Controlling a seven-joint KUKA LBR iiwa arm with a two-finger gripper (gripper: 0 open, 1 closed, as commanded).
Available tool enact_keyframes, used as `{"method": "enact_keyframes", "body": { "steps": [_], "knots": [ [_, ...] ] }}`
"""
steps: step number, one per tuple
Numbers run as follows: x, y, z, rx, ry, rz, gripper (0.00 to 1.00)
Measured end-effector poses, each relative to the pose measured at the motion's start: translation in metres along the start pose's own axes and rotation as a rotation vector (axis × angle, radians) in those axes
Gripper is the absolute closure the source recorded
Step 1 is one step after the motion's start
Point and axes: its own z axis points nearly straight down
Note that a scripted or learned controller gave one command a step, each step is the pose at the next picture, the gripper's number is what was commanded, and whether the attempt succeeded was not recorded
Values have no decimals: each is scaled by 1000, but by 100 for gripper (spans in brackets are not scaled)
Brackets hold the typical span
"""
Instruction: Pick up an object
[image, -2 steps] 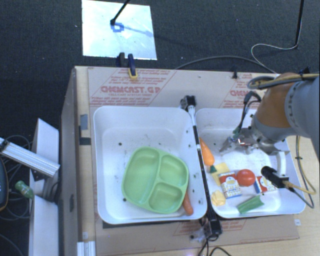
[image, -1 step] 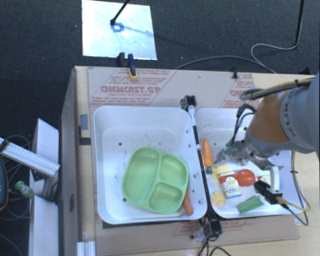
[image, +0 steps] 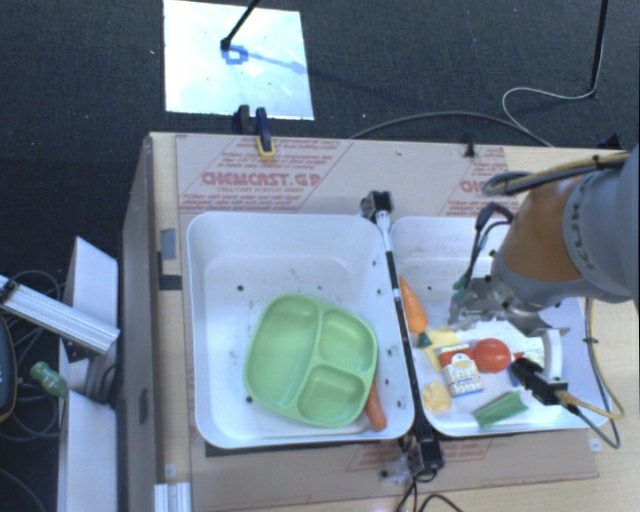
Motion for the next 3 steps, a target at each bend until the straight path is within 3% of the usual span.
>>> {"method": "enact_keyframes", "body": {
  "steps": [1,2,3],
  "knots": [
    [0,0,0,0,0,0,0],
    [9,41,8,-3,-11,3,0],
    [9,117,11,2,1,-5,0]
  ]
}}
